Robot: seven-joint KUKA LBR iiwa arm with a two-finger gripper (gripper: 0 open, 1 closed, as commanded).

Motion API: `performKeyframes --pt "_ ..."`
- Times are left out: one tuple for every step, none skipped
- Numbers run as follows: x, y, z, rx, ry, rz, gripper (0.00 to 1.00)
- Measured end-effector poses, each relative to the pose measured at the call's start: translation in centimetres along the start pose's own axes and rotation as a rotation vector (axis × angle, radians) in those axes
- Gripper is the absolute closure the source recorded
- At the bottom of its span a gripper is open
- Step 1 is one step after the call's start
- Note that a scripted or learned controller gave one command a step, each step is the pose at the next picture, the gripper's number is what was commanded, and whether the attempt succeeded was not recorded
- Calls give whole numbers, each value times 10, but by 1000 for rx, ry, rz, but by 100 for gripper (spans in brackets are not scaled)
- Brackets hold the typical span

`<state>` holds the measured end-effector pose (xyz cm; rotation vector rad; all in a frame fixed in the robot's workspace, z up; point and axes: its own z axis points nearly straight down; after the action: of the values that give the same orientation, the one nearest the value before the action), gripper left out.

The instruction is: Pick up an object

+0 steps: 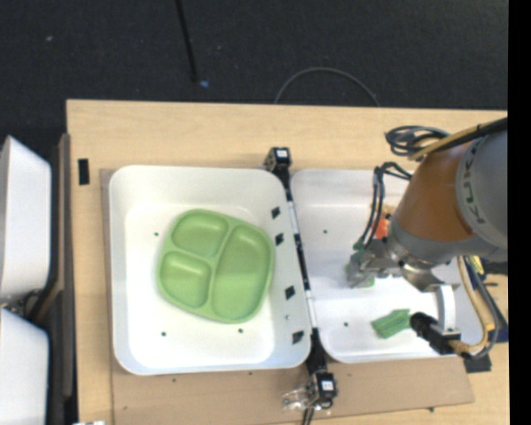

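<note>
Gripper (363, 271), grip unclear, hovers near green block (390, 324); green plate (216, 265) lies apart.

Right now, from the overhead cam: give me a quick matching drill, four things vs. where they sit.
Things:
1. green divided plate
2. small green block
3. gripper
4. orange band

Places:
A. near the front edge of the right bin
B. middle of the left bin
C. on the arm above the wrist, over the right bin's far side
D. over the middle of the right bin, apart from the block

Pairs: 1-B, 2-A, 3-D, 4-C
</note>
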<state>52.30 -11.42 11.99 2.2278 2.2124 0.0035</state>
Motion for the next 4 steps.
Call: performKeyframes --pt "-8 -6 -56 -4 -2 -2 100" --pt "-15 5 -107 -4 -3 -9 100" --pt "-16 6 -151 -4 -2 -10 100" --pt "33 11 -138 2 0 -13 100"
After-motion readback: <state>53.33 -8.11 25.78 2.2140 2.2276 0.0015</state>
